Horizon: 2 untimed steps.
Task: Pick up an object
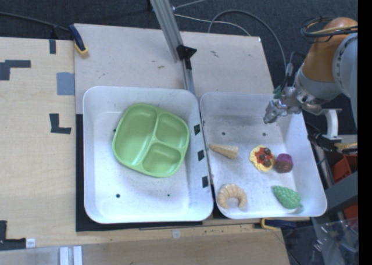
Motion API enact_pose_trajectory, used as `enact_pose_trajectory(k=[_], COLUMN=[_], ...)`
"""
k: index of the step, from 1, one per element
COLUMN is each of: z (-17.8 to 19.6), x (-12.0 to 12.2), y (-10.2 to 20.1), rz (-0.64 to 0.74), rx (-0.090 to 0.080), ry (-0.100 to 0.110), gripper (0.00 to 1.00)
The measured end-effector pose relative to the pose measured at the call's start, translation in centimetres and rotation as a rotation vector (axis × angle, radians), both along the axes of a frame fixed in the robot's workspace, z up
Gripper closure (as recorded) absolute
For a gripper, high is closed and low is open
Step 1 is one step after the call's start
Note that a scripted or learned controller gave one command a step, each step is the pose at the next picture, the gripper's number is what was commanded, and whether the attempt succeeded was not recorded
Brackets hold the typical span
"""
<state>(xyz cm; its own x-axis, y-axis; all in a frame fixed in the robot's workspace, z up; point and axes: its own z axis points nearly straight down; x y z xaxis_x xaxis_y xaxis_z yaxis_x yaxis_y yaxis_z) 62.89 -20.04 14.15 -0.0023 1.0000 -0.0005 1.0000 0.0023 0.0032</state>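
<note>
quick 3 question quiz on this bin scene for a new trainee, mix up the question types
1. True or false: the green divided plate lies in the left bin.
2. How many food items lie in the right bin?
3. Which item is nearest the gripper? A) croissant B) pastry with red berries C) green leafy piece

Key:
1. True.
2. Five: the cone, the pastry, the purple piece, the croissant and the green leafy piece.
3. B. The gripper is near the bin's upper right wall, above the pastry in the view.
</note>
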Motion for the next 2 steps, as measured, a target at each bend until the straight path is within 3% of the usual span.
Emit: enact_pose_trajectory(k=[2], z=[9.8], x=[-1.2], y=[-0.9], rz=[-0.001], rx=[-0.001], ry=[0.0], gripper=[1.0])
